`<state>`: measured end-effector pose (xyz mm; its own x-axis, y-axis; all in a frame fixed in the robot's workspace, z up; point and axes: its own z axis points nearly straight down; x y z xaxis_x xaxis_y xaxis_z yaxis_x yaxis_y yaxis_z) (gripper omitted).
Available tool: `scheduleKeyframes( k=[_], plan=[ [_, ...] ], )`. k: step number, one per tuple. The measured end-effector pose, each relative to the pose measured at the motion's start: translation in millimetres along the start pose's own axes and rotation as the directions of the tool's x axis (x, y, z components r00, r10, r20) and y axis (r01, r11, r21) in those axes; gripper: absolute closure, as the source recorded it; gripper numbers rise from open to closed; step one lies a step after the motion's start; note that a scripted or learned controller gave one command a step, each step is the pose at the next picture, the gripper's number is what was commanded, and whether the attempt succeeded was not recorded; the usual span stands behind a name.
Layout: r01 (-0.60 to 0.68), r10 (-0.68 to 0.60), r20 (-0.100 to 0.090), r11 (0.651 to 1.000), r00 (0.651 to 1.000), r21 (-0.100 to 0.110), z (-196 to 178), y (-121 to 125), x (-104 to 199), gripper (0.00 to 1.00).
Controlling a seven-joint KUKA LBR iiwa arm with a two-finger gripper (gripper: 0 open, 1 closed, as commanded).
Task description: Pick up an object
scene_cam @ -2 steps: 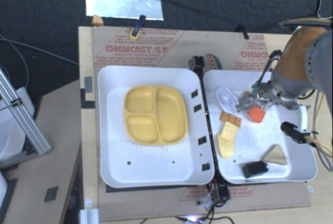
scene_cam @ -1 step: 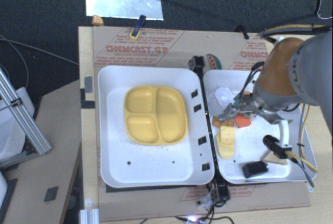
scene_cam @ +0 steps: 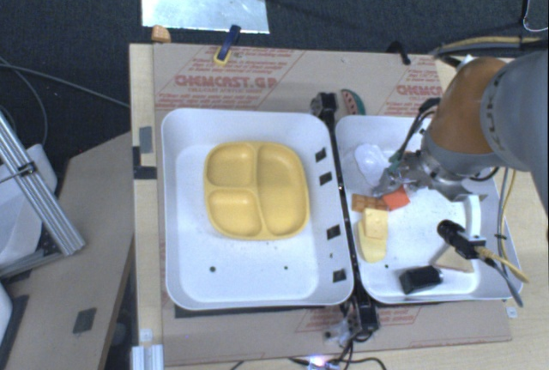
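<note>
We see the gripper point(scene_cam: 391, 182) low in the right bin point(scene_cam: 489, 287), right by the orange block point(scene_cam: 396, 199), but we cannot tell if it is holding anything, so nothing looks picked up yet.

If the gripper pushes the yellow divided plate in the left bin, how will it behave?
The yellow divided plate looks like stiff moulded plastic, so it would probably slide flat rather than bend. It is wide and shallow, so tipping or rolling seems unlikely. It may be awkward for two fingers to grasp.

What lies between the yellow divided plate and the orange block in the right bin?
In the camera view, between the yellow plate and the orange block lie the two bins' adjoining rims and a small brown piece.
</note>
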<state>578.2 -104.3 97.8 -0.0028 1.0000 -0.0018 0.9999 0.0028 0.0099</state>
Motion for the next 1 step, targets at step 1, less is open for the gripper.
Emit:
scheduleKeyframes(
  k=[1],
  plan=[
    [0.011, -0.011, -0.005, 1.000, 1.000, -0.003, -92.9, 38.2, 85.9, 1.00]
  ],
)
